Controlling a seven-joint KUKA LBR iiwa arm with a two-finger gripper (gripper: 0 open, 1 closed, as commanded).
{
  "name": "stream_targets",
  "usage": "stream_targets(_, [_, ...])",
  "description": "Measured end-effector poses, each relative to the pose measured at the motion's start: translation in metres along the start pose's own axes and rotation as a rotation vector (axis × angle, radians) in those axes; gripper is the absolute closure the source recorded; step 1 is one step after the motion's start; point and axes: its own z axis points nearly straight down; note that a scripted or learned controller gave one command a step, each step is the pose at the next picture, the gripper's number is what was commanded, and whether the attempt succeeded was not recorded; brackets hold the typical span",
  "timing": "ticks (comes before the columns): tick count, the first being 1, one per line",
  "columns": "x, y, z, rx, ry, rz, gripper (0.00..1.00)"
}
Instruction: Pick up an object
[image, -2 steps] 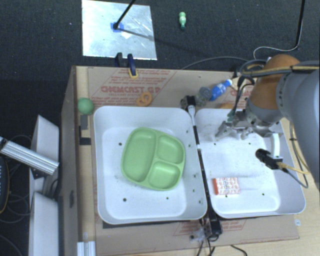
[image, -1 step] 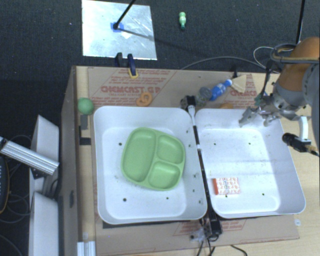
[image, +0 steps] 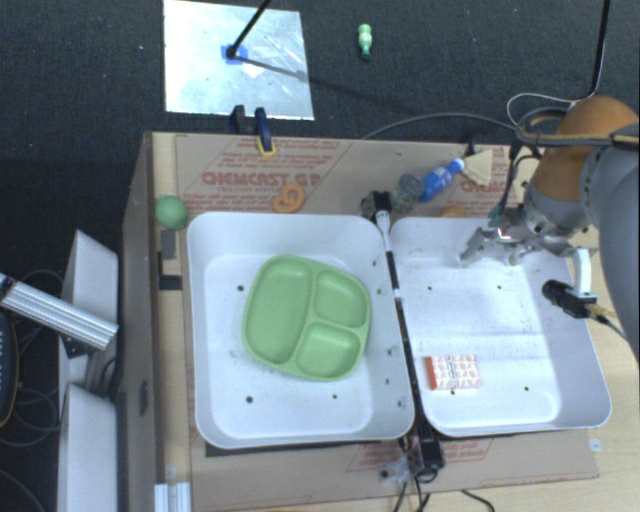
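A small red-and-white packet (image: 455, 372) lies flat near the front of the right bin (image: 520, 410). In the left bin (image: 215, 300), a light green divided plate (image: 305, 316) sits at the middle. My gripper (image: 497, 246) hangs over the back edge of the right bin, well behind the packet. Its metal fingers (image: 472, 251) look spread apart, and I see nothing between them.
Behind the bins on the cardboard bench lie a blue bottle (image: 438, 181), an orange ring-shaped piece (image: 288, 198) and a blue clamp (image: 263, 130). A green ball (image: 170, 211) sits at the left bin's back left corner. The grey arm (image: 600, 190) comes in from the right.
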Motion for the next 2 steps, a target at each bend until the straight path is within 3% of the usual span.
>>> stream_targets(1, [-0.0196, 0.0007, -0.0014, 0.001, 0.004, 0.000, 0.00])
stream_targets(2, [-0.0195, 0.0005, -0.0010, 0.001, 0.003, -0.001, 0.00])
